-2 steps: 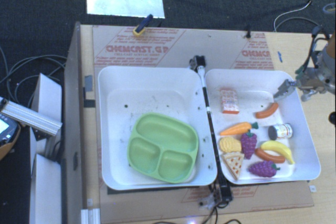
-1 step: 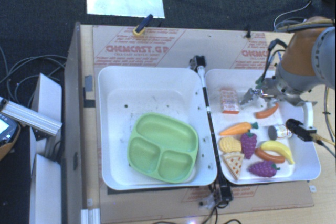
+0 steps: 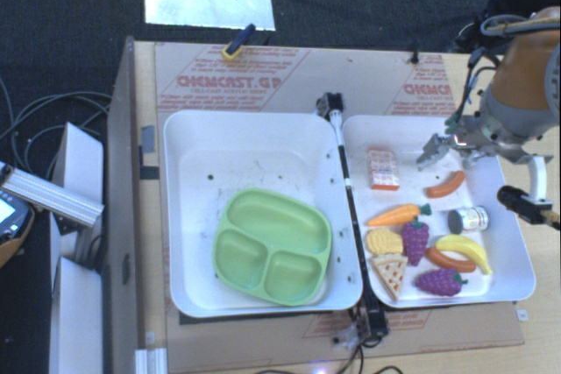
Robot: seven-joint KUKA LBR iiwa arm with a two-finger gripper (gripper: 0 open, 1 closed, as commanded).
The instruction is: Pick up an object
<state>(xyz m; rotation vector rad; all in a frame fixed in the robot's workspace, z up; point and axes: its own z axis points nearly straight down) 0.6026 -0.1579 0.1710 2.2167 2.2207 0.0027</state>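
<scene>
Purple grapes [image 3: 438, 281] and a pizza slice [image 3: 390, 273] are being shown at the near edge of the right bin [image 3: 517, 276], beside a banana [image 3: 466, 250], a carrot [image 3: 394, 214], a small jar [image 3: 470, 219], a sausage [image 3: 445, 184] and a pink wafer [image 3: 383, 168]. A green divided plate [image 3: 273, 246] is being held by the left bin [image 3: 188, 188]. The gripper [image 3: 436, 150] is being seen above the right bin's far part, just beyond the sausage; its grip cannot be told, and nothing is seen held
</scene>
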